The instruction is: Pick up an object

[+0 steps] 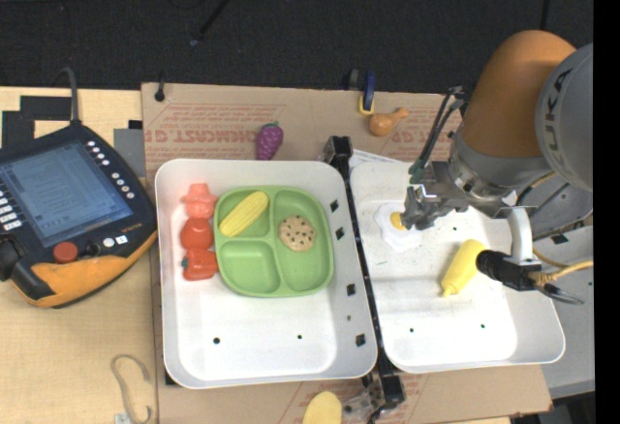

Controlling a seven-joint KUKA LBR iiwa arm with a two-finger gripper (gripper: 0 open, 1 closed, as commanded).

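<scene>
Gripper (415, 217) down on fried egg (399, 224) in right bin (465, 335), left of yellow bottle (461, 268); open/closed: can't tell.

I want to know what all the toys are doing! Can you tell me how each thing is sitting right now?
gripper: down over the fried egg in the right bin.
fried egg: flat on the bin floor.
yellow bottle: lying tilted in the right bin.
green tray: flat in the left bin.
corn: lying in a tray compartment.
cookie: flat in another compartment.
red figure: lying beside the tray.
</scene>
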